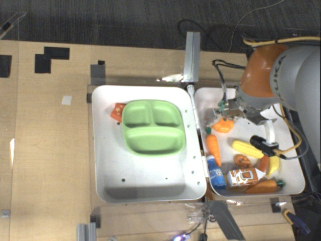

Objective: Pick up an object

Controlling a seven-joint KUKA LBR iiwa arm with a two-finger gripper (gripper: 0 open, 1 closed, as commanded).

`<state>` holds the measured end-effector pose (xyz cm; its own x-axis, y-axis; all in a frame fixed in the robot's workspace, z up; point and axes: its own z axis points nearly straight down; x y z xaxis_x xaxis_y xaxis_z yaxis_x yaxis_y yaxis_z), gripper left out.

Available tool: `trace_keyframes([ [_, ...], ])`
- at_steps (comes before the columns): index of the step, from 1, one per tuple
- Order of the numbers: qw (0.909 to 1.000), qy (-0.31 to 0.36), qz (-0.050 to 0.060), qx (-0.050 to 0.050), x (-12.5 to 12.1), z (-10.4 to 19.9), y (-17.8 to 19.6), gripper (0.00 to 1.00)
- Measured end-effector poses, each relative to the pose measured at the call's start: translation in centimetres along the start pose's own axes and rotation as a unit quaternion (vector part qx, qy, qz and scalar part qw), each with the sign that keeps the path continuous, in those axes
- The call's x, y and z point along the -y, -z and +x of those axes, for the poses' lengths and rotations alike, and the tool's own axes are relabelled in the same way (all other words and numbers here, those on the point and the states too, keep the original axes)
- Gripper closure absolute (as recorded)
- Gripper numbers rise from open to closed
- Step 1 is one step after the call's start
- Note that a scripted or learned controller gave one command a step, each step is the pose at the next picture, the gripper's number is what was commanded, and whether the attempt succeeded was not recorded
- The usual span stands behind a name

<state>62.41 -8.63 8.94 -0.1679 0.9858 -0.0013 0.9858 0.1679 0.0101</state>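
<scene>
Pincer (226,113) | right bin (300,181) | orange toy (222,126) just below

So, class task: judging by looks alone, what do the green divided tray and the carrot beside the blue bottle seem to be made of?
Green divided tray: probably moulded plastic with a matte finish, given its even colour and soft rounded compartments.
Carrot: likely a plastic toy, given its smooth, uniform orange surface, though the view is too small to be sure.
</scene>
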Motion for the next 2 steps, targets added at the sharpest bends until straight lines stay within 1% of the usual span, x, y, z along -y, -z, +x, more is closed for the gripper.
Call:
trace_keyframes([
  [1,1.0000,0.000,-0.003,0.000,-0.2,0.1,1.1,1.00],
  [2,1.0000,0.003,0.002,-0.001,4.0,5.9,9.7,1.00],
])
